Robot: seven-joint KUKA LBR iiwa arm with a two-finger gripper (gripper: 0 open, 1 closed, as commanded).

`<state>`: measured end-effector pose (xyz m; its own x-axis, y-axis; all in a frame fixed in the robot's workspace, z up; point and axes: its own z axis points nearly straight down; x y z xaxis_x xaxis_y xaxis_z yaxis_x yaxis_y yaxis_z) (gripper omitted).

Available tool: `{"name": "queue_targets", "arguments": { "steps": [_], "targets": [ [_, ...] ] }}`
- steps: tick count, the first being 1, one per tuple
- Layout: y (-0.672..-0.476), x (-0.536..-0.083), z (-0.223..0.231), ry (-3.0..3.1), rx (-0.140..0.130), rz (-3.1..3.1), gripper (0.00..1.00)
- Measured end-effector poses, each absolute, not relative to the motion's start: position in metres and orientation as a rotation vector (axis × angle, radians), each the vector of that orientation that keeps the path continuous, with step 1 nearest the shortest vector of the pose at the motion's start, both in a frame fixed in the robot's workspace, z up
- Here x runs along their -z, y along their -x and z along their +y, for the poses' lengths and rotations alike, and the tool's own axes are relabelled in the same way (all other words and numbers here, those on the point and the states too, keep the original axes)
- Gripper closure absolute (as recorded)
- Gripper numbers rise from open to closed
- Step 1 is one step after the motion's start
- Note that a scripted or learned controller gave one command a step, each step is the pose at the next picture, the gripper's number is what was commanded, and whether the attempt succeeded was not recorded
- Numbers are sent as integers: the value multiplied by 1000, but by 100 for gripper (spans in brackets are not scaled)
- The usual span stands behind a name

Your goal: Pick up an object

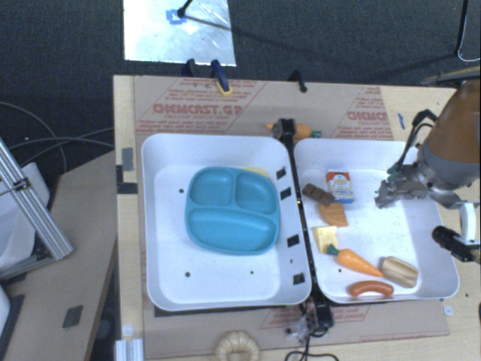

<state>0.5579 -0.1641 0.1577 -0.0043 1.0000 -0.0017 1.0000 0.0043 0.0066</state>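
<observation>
**A:** What do you have, going left to right?

**B:** A blue plate (231, 209) sits in the left bin (161, 224). In the right bin (421, 235) lie a small box (340, 186), a carrot (356, 261), a sausage (370, 289) and a bread roll (399, 271).

**A:** And the hand?

**B:** Your hand (394, 189) hangs over the right bin's bare floor, near the box. I cannot tell if it is wide or narrow. It looks like the reaching step. Next, you line up over one thing and go down.

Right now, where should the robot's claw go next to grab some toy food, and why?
Probably a short move left and down toward the small box. The gripper hovers over bare bin floor in the right bin with nothing between its fingers, and that box looks like the nearest item, with some room around it.
</observation>
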Motion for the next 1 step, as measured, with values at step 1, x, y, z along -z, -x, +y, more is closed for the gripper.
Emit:
{"name": "queue_targets", "arguments": {
  "steps": [1],
  "targets": [
    [-549, -210, -160, -2214, -3, 2224, 100]
  ]
}}
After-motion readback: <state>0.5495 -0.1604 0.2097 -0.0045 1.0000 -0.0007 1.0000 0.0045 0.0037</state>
